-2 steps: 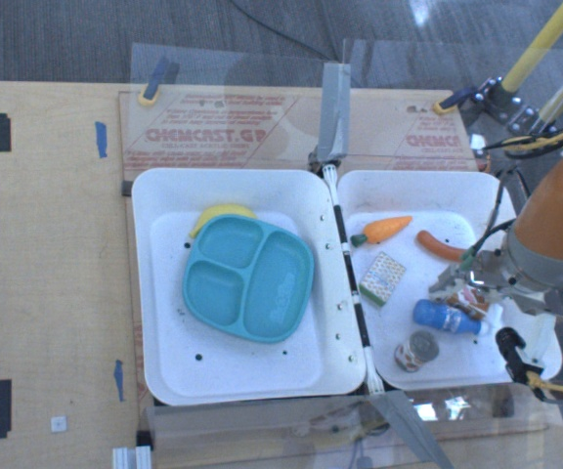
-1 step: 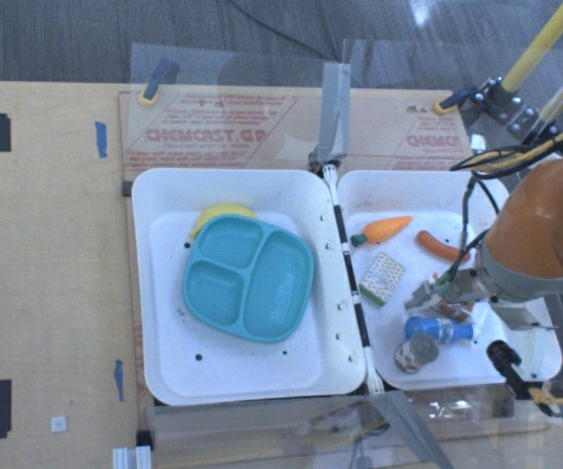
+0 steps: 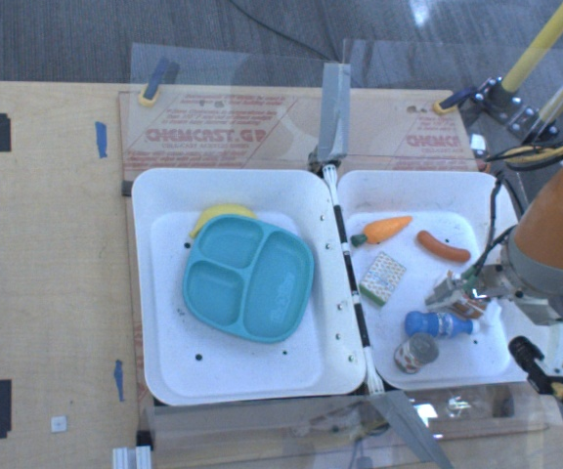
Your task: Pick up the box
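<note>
The box point(image 3: 382, 277) is small and flat, with a green and white pattern. It lies tilted at the left side of the right bin point(image 3: 487, 195), near the divider between the bins. My gripper point(image 3: 460, 296) hangs low over the right bin's right half, to the right of the box and apart from it. It is just above the blue bottle point(image 3: 439, 323). The arm's orange band point(image 3: 558, 218) and grey wrist cover the bin's right edge.
Around the box in the right bin lie an orange carrot point(image 3: 384, 230), a red sausage point(image 3: 443, 247) and a tin can point(image 3: 416, 353). The left bin point(image 3: 154, 262) holds a blue divided plate point(image 3: 249, 277) with a yellow item point(image 3: 220, 213) behind it.
</note>
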`<state>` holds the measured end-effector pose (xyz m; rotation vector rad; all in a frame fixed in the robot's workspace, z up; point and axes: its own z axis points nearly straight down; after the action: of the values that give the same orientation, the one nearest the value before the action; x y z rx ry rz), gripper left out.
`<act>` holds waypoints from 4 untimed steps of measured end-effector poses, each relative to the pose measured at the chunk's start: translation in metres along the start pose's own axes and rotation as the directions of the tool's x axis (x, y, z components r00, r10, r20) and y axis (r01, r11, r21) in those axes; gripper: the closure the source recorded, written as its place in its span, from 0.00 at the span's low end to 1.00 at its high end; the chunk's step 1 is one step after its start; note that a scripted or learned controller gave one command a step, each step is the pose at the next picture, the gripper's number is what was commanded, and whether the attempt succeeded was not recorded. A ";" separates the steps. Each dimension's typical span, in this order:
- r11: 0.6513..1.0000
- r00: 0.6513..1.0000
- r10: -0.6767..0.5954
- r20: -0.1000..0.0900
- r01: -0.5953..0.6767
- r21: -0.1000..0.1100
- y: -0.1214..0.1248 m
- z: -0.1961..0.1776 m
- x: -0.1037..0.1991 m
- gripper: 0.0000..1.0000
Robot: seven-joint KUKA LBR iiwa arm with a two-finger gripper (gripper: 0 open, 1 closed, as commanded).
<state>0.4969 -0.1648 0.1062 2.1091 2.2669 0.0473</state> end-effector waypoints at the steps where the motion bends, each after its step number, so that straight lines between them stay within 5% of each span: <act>1: 1.000 1.000 0.010 0.022 -0.010 -0.018 0.003 -0.015 -0.010 1.00; 2: 0.998 0.999 -0.043 -0.014 0.044 0.051 0.005 -0.037 0.031 1.00; 3: 0.998 0.999 -0.042 -0.013 0.043 0.051 0.005 -0.037 0.031 0.00; 4: 0.999 1.000 0.019 -0.004 -0.019 0.040 0.063 0.015 0.059 0.00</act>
<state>0.5565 -0.1010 0.0936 2.1520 2.2700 0.0071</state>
